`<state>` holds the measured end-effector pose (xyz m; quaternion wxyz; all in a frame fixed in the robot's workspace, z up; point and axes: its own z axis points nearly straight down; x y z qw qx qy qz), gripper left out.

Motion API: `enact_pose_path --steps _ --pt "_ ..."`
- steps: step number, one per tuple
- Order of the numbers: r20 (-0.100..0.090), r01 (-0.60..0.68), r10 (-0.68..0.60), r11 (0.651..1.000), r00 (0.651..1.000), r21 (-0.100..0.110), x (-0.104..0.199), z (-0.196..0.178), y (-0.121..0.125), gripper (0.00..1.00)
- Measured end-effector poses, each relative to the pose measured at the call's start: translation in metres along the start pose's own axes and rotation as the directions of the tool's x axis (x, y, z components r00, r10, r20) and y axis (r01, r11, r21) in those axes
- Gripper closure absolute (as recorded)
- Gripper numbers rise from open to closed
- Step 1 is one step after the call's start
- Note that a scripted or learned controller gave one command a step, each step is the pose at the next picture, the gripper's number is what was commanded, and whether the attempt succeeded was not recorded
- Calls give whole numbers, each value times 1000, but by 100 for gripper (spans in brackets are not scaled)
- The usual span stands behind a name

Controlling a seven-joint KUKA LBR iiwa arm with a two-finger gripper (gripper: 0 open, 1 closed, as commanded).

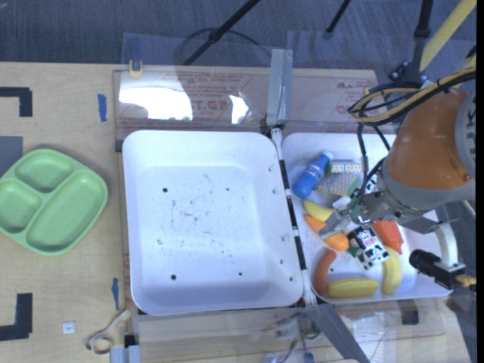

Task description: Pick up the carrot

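Place: a robotics lab, a test bench rather than any home.
Bench: pale plywood top (60, 97) with black tape corner marks at the frame's left.
Floor: grey carpet (91, 6) across the top, crossed by black tripod legs (249, 6).
Fixtures: two white bins (204, 150); loose cables (393, 89) at upper right.
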<state>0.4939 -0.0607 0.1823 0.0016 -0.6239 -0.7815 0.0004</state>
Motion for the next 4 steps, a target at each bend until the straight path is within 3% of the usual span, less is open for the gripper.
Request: enact_pose_path --steps 1,2,3,4 --pt "5 56 -56 998 998 -13 -65 69 34 0" --pt "7 292 -292 956 956 -11 -45 95 14 0" --pt "6 290 -290 957 957 -15 -46 86 15 100" --pt "4 375 -375 927 927 -3 -10 -67 25 100"
